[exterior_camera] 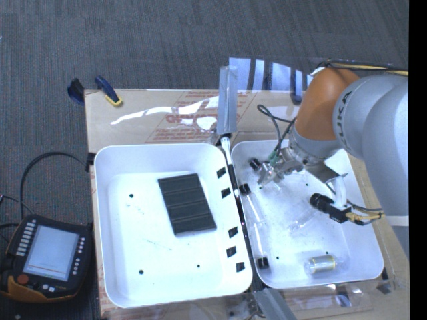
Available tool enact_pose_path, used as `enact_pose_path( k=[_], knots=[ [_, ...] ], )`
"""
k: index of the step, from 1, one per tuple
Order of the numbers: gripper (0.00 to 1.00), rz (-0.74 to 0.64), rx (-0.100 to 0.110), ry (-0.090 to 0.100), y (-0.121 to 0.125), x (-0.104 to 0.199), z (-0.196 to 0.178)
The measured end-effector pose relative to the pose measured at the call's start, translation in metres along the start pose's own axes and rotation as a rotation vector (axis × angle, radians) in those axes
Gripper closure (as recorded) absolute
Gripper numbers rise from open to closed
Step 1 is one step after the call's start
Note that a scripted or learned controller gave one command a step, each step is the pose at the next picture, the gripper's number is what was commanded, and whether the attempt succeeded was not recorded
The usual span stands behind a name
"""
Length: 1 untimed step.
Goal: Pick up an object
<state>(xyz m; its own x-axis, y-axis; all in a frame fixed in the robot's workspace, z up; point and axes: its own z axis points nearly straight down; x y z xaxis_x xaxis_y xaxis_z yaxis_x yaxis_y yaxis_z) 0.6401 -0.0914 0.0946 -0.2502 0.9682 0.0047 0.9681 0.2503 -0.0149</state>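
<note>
Pincer (267, 172), grip state indiscernible, over right bin (363, 272); should centre squarely above metallic can (321, 264) before descending.

Dark ribbed slab (187, 204) flat in left bin; small metallic cylinder (321, 264) lying right bin.

A teach pendant (45, 253) with a lit screen lies on the grey carpet (133, 32) left of the bench, its black cable (40, 162) looping behind it; a blue-and-yellow clamp (107, 91) grips the bench's far left corner
</note>
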Motion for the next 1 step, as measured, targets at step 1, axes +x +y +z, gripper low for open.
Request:
enact_pose_path(
  k=[1],
  knots=[
    [1.0, -0.016, -0.015, -0.005, 0.0113, 0.0323, -0.0933]
  ],
)
